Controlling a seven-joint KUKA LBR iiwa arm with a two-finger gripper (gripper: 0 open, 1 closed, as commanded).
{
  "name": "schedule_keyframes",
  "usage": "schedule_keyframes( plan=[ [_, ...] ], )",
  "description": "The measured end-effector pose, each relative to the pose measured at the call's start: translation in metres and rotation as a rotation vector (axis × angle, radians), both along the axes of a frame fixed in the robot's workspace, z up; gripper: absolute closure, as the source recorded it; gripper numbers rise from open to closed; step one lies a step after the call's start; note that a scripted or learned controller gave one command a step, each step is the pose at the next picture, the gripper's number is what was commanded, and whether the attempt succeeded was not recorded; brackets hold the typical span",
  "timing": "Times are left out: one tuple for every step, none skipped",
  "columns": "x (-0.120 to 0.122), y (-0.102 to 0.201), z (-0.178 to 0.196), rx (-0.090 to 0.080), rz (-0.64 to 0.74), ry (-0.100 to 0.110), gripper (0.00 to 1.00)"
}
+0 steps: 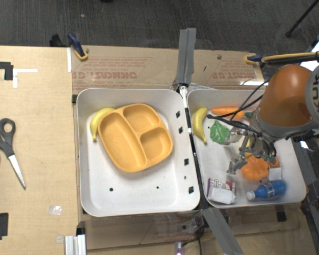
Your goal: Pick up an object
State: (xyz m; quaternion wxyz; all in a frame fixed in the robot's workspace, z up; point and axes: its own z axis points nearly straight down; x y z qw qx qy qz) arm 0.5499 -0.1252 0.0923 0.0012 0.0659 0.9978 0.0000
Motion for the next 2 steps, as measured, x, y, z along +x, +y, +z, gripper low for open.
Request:
schedule_keyframes(
  plan=[
    [0.075, 0.016, 0.002, 0.0, -0.047, -0.004, 0.0],
    [0.103, -0.01, 0.0, 0.005, -0.07, 0.015, 0.0]
  ],
)
